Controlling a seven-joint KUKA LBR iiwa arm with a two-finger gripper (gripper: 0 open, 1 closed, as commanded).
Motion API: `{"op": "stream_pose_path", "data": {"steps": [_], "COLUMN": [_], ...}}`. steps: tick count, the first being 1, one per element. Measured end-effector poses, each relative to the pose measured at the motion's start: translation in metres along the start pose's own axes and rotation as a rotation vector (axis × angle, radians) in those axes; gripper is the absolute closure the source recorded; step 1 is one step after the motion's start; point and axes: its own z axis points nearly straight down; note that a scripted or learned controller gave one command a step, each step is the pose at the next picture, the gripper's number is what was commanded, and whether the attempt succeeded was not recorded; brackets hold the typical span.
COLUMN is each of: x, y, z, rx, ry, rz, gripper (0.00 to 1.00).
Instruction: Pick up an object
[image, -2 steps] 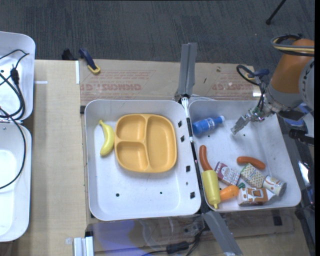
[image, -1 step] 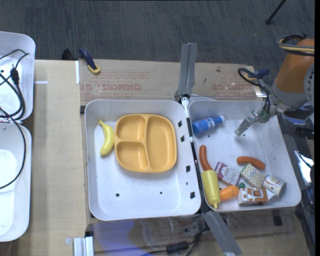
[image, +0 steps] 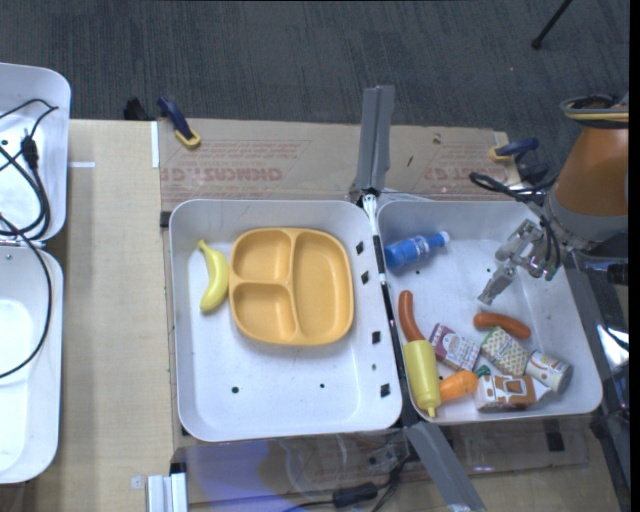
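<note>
Banana (image: 212, 280) left of tray (image: 292, 285)

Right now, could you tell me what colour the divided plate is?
The divided plate is yellow-orange, seen in the camera view.

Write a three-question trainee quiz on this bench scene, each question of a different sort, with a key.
1. True or false: the banana lies in the same bin as the yellow divided plate.
2. Which item lies nearest the far wall of the right bin? A) blue bottle B) mustard bottle C) carrot
3. Fill in: the gripper hangs over the ____ bin.

Key:
1. True; it lies just beside the plate's left edge.
2. A.
3. Right, above bare floor just up from a sausage.
</note>
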Motion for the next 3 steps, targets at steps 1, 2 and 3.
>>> {"op": "stream_pose_path", "data": {"steps": [1,2,3], "x": [0.016,0.066,0.065], "y": [0.024,-0.023,-0.022], "z": [0.001,0.001,-0.009], "rx": [0.0,0.0,-0.003], "ry": [0.002,0.001,-0.002], "rz": [-0.149,-0.12,-0.116], "gripper": [0.0,0.0,1.0]}}
